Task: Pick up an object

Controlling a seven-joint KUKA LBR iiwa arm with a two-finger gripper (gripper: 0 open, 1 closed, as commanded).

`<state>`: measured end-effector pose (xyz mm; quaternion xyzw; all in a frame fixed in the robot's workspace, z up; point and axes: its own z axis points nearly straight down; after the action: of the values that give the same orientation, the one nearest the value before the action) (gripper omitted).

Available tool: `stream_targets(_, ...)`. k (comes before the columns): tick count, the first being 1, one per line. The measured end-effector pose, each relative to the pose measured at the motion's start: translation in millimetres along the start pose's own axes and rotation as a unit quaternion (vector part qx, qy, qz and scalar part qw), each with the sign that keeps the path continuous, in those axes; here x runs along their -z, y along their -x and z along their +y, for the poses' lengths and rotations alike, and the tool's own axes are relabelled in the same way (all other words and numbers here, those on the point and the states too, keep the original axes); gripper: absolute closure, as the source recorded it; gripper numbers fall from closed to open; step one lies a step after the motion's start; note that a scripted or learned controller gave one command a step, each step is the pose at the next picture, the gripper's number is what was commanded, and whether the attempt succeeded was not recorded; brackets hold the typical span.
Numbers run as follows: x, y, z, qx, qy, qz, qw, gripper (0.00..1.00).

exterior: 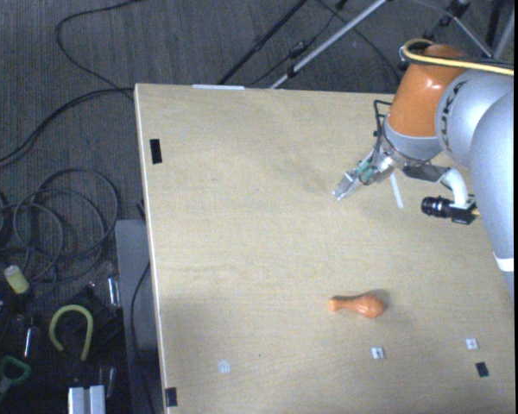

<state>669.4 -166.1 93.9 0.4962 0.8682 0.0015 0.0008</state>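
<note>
A: Where is the object to be picked?

B: An orange pear-shaped object [359,305] lies on its side on the tan tabletop [242,231], narrow end toward the tabletop's left edge.

A: Position of the claw?

B: The claw [344,190] hangs over the tabletop, well apart from the orange object, on its far side and slightly left. Nothing is visible between its tips.

A: Released or clenched?

B: Cannot tell; the tips are too small and blurred.
</note>
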Motion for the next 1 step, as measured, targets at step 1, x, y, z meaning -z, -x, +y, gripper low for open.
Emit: stream_targets(1,79.7,-29.6,17.2,-0.058,-0.001,0.000,0.9983,1.00)
